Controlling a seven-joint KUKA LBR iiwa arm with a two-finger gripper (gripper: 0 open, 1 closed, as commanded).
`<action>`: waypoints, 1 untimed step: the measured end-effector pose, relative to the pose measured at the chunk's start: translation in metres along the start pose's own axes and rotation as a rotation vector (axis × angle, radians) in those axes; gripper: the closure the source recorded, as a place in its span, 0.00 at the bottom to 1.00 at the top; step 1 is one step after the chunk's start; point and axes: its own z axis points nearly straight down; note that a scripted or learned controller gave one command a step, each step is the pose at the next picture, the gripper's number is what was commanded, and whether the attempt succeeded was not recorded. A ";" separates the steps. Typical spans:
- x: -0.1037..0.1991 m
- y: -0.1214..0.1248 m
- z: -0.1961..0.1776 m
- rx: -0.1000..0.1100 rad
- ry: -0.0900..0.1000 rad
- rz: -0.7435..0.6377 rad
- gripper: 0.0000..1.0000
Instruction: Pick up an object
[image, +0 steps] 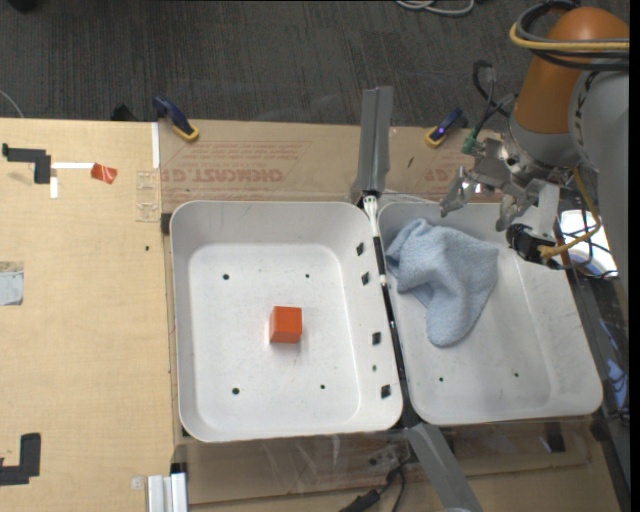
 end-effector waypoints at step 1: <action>-0.021 -0.048 0.113 -0.012 0.009 -0.132 0.00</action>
